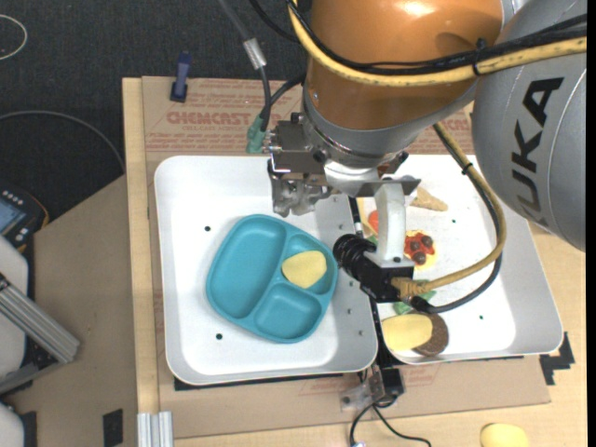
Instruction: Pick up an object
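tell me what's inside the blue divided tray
The blue tray in the left bin holds one pale yellow piece in its upper right compartment. The other compartments look bare; no part seems covered.

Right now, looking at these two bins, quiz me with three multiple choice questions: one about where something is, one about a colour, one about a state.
1. Where is the divided plate?
A. left bin
B. right bin
C. on the cardboard

2. What colour is the plate?
A. red
B. teal blue
C. black

3. How does the pale yellow piece lie?
A. in a plate compartment
B. on the bin floor
C. under the plate

Answers: 1 A, it sits in the left bin. 2 B, its surface is teal blue. 3 A, it rests inside the plate's right compartment.
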Controlling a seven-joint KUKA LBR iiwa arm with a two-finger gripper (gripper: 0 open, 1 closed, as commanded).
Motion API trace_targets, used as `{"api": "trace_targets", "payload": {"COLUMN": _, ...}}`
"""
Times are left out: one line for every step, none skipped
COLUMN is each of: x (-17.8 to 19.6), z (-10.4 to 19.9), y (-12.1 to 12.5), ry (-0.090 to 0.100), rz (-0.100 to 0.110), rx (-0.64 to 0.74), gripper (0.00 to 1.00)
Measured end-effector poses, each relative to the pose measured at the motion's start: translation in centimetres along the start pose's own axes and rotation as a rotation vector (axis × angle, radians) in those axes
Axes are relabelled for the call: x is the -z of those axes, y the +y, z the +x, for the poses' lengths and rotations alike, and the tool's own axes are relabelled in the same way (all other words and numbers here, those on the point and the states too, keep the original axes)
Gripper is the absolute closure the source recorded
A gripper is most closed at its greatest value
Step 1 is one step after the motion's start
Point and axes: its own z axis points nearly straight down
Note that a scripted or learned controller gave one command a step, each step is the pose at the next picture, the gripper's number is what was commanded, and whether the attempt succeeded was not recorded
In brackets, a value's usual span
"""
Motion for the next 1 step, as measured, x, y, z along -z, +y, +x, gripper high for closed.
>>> {"api": "trace_targets", "payload": {"x": 13.85, "z": 2.14, "y": 0.01, "ry": 0.007, "rz": -0.013, "rx": 0.002, "gripper": 1.0}}
